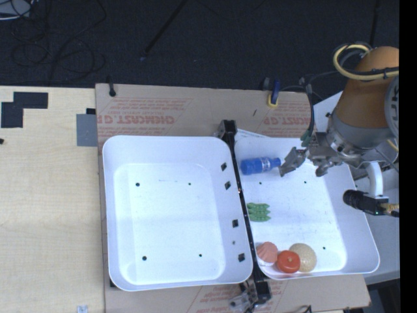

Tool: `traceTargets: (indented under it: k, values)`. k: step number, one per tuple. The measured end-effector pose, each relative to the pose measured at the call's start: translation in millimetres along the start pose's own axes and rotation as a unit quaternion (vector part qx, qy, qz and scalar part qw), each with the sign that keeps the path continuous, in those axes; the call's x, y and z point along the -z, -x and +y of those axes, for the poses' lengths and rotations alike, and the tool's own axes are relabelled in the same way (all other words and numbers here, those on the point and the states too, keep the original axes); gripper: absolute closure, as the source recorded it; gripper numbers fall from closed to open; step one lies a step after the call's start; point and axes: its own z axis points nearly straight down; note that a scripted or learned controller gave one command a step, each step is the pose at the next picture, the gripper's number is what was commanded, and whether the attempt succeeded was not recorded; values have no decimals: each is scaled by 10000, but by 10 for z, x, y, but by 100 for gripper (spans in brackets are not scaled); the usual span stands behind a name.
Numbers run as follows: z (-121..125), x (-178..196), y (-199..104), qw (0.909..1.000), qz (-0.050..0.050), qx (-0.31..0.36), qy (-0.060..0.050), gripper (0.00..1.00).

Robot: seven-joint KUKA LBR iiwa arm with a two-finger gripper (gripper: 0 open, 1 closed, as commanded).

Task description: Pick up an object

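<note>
- The two-finger gripper (305, 162) hangs over the far part of the right shallow white bin (355, 230), fingers spread apart and grasping nothing
- A blue plastic bottle (259, 165) lies on its side just left of the fingertips
- A small green ridged piece (258, 212) sits mid-bin
- A pink round (266, 251), a red ball (288, 261) and a tan ball (304, 255) cluster in the near corner
- The left white bin (117, 175) sits alongside
</note>
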Motion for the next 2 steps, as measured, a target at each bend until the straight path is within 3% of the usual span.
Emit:
traceTargets:
  k: [1, 2]
  values:
    - [-384, 363, 615, 10000, -8, -28, 4, 0]
    - [-359, 497, 973, 10000, -7, -12, 7, 0]
